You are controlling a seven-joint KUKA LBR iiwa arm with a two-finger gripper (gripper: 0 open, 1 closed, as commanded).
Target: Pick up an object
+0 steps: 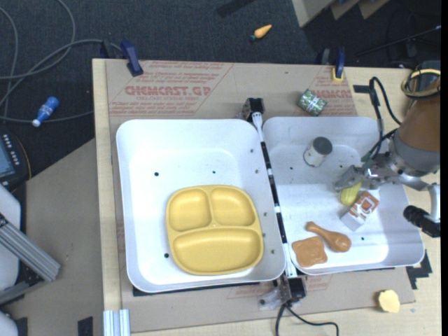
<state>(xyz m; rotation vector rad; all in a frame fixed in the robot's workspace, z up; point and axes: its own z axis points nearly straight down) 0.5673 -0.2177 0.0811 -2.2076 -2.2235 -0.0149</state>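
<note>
The right bin (294,135) holds a grey cup (319,150) lying near its back. A yellow fruit-like piece (350,195) and a small orange and white carton (361,208) lie at the middle right. A brown drumstick-shaped toy (329,236) and a brown toast slice (309,252) lie near the front. My gripper (353,180) reaches in from the right and sits low, right over the yellow piece and beside the carton. The wrist hides part of the yellow piece.
A yellow divided plate (213,228) lies in the left bin (140,159). On the bench outside the bins sit a green can (312,102) at the back and a yellow chunk (388,300) at the front right. Blue clamps (130,57) hold the board's back edge.
</note>
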